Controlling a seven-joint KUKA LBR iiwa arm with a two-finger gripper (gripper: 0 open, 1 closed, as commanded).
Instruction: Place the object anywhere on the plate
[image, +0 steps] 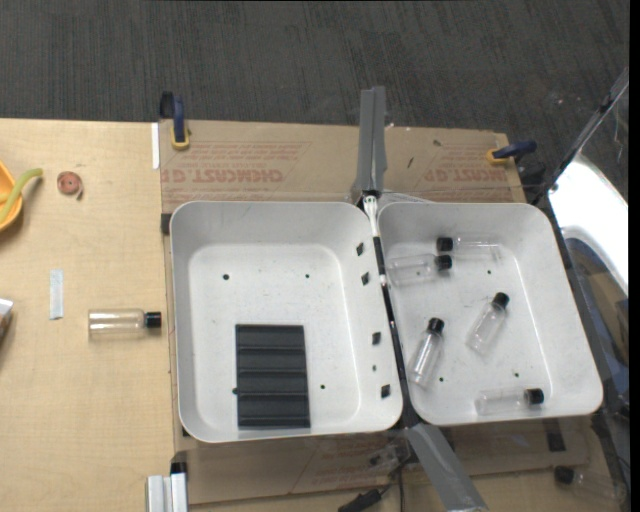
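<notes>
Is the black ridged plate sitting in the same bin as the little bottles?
No, the black ridged plate lies in the left bin, while the small clear vials lie in the right bin.

Both bins (190, 300) look like matt white plastic, speckled, the vials (488, 322) clear and glossy with black caps, the ridged plate (271, 377) matt black, the bench (80, 400) pale smooth wood under brown cardboard (260, 165).

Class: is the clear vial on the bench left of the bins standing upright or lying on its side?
Lying on its side. The vial stretches lengthwise across the bench, black cap pointing toward the left bin.
</notes>
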